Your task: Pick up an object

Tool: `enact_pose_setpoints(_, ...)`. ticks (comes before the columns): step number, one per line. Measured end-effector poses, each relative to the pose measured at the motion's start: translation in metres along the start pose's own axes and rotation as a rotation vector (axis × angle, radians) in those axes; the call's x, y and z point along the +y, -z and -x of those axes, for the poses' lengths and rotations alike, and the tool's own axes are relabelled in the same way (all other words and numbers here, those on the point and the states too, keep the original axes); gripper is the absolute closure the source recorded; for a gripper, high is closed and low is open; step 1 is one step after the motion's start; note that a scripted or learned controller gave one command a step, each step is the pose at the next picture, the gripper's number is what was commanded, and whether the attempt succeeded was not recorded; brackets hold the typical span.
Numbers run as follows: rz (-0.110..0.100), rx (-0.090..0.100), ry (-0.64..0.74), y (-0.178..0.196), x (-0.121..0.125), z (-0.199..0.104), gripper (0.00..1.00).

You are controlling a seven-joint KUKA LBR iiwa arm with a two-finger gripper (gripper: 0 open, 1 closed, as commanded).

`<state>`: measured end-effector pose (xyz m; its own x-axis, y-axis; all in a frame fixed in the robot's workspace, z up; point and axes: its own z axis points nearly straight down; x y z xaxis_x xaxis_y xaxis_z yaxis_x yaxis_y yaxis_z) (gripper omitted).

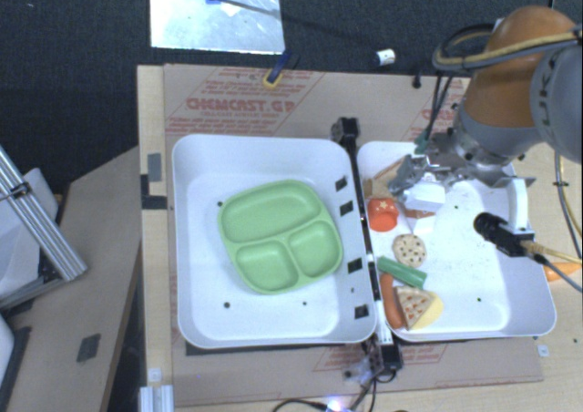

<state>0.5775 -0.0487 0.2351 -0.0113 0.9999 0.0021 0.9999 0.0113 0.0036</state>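
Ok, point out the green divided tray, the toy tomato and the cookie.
green divided tray (278, 235): camera view, central ridge between compartments.
toy tomato (383, 212): camera view, red top.
cookie (409, 250): camera view, middle of its face.

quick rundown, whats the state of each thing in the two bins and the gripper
green divided plate: flat in the left bin, compartments bare
tomato: resting in the right bin, by the divider
cookie: lying flat
green stick: lying beside the cookie
pizza slice: lying flat near the front edge
gripper: low over the right bin's back corner, grip unclear
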Motion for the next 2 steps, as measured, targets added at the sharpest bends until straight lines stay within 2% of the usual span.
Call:
enact_pose_setpoints(1, -0.001, -0.001, -0.002, -0.013, 0.026, -0.050, 1.00)
enact_pose_setpoints(2, 0.002, 0.000, -0.001, -0.002, 0.060, -0.099, 1.00)
